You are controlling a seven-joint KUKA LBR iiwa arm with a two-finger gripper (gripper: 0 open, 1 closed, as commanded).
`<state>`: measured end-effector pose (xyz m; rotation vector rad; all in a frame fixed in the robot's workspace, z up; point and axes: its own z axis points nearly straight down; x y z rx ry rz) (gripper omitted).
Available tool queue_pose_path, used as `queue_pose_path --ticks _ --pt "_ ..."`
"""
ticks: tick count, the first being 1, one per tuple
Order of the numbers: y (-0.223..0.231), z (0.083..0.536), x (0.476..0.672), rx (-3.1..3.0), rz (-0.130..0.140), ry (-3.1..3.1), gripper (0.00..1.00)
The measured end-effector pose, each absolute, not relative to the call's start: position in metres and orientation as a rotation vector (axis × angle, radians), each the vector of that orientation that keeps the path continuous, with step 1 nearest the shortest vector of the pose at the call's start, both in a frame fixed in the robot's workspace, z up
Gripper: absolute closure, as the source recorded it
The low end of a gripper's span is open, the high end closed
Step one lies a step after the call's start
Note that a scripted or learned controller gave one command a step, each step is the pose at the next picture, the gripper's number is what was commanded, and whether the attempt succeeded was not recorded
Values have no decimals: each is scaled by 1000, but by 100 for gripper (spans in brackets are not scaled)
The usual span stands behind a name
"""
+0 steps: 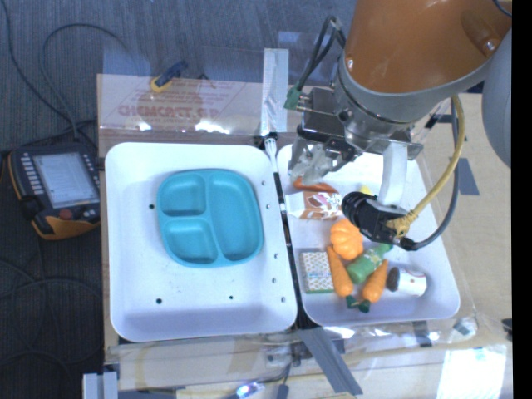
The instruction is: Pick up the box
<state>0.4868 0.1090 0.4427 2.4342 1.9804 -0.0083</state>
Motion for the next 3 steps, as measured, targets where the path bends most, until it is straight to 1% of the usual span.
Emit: queue_pose_path --ticks 3 --pt "109 469 492 2434 -19 1972 100"
